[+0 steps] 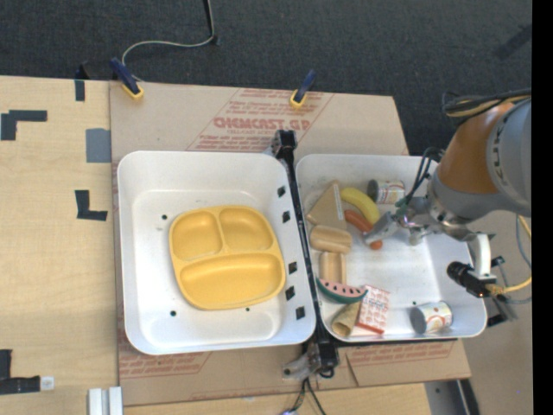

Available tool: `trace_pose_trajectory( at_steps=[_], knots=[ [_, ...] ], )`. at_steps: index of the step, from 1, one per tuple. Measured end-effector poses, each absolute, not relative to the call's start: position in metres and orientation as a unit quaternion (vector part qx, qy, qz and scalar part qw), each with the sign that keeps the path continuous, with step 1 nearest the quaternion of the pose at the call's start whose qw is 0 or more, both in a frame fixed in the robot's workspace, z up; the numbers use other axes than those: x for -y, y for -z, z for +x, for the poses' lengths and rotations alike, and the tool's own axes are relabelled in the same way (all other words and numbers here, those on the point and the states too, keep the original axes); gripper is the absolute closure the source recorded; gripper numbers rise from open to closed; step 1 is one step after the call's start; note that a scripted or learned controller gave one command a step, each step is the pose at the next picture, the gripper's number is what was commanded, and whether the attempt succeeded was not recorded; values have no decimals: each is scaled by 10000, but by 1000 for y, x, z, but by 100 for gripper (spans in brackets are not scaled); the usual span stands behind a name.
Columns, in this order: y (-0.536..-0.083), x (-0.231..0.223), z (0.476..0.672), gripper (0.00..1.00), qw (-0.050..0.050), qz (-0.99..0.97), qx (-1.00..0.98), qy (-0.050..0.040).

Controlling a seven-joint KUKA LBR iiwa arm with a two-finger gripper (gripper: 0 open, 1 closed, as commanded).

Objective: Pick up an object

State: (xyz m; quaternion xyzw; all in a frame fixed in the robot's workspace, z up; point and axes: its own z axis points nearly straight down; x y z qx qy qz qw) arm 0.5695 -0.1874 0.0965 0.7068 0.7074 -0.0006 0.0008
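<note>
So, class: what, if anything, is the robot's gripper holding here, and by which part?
It cannot be told. The gripper is low in the right white bin, beside the small orange carrot and yellow banana.

Yellow divided plate (227, 257) sits in the white left bin (138, 258), glossy and plain. Over in the white right bin (449, 266): a yellow banana (359, 202), an orange carrot (358, 221), a tan bread loaf (331, 238), and a watermelon slice (338, 290), red with a green rind. There's a red-and-white packet (373, 309) too. Brown cardboard (259, 119) carries red lettering. The arm (484, 167) is grey, banded orange.
</note>
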Motion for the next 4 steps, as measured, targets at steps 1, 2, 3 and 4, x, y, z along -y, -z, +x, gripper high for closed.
trace_pose_trajectory(
  at_steps=[1, 2, 3, 4],
  knots=[
    [-87, 136, 616, 0, 23, 7062, -7080, -13],
    [-96, 137, 616, 100, 33, 7059, -7083, -5],
    [-185, 91, 558, 100, -3, 7062, -7081, -5],
    [-230, -3, 498, 100, -12, 7060, -7082, 5]
  ],
)
